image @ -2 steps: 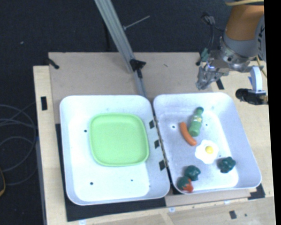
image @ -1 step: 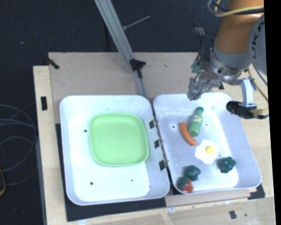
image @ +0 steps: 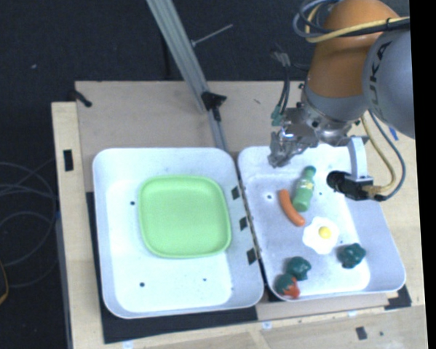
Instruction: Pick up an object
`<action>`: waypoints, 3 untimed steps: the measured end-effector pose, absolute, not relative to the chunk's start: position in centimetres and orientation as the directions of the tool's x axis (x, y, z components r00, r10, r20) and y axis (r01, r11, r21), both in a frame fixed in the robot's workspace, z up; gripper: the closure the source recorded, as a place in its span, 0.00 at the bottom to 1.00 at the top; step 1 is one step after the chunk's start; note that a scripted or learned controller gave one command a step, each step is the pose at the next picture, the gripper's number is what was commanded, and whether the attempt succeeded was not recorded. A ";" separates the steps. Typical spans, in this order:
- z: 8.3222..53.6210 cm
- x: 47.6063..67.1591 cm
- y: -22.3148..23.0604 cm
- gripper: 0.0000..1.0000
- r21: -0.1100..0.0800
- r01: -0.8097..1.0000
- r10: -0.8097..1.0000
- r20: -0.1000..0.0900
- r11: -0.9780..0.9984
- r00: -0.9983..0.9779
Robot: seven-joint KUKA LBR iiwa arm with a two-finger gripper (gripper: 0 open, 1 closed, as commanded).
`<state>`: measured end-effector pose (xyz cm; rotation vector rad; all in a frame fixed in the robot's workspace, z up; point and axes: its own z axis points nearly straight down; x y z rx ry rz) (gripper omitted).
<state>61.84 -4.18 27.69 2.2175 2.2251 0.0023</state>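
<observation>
The grey arm with the orange band comes in from the right, and its two-finger gripper (image: 284, 150) hangs over the far edge of the right shallow white plastic bin (image: 380, 271). It carries nothing. Whether it is open or closed, I cannot tell, because its end is small and dark against the bin wall.

The things to pick all lie in this right bin. A small green plastic bottle (image: 304, 190) lies a little tilted just below the gripper, and a thin orange toy carrot (image: 292, 207) lies just beside it, maybe touching it. Nearer to the front there is a toy fried egg, white with a yellow centre (image: 322, 235). Two dark green lumpy toys, perhaps broccoli, lie at the front: one (image: 298, 266) near the middle, one (image: 351, 254) to the right. A small green and red piece (image: 286, 284) rests against the front wall.

The left shallow white plastic bin (image: 118, 212) holds a light green square plate (image: 184, 215), lying flat in its centre.

I think the arm is placed above the bottle because this is the nearest target, but the carrot beside it could disturb a clean grasp.

I can read no brand, label or writing on any object.
</observation>
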 end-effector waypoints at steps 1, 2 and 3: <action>25.9 59.0 0.0 1.00 0.000 1.000 1.000 0.000 0.003 -0.003; 26.1 57.2 4.3 1.00 0.001 1.000 1.000 0.001 0.004 -0.004; 24.5 54.3 8.3 1.00 -0.001 1.000 1.000 0.000 0.003 -0.003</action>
